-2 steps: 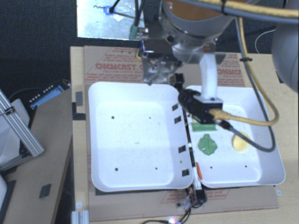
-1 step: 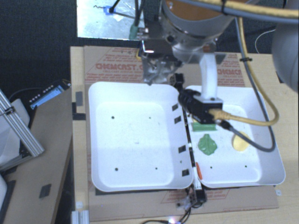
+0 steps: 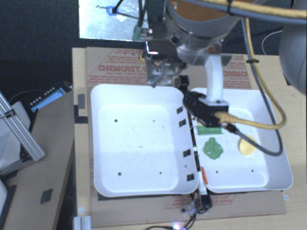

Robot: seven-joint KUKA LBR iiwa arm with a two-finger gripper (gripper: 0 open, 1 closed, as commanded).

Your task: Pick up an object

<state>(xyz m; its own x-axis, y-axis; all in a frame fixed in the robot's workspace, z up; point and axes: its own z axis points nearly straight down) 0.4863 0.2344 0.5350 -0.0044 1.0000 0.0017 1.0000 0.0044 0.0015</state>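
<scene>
Two green things, blob (image 3: pixel 213 148) and block (image 3: pixel 208 130), plus yellow piece (image 3: pixel 246 146), in right bin (image 3: pixel 283 176).
Fingers (image 3: pixel 162 75) over left bin (image 3: pixel 139 143) back rim; spread or pressed together, can't tell.

camera view | fixed overhead | slanted downward | mid-range | spans both bins (image 3: pixel 139 143)

Dark floor (image 3: pixel 38 32) spreads from nine to twelve o'clock, a bright metal sheet (image 3: pixel 103 11) lying at twelve. The pale bench (image 3: pixel 53 143) carries a cardboard sheet (image 3: pixel 120 63) (red lettering across it), and an aluminium rail (image 3: pixel 20 131) slants at nine.
</scene>
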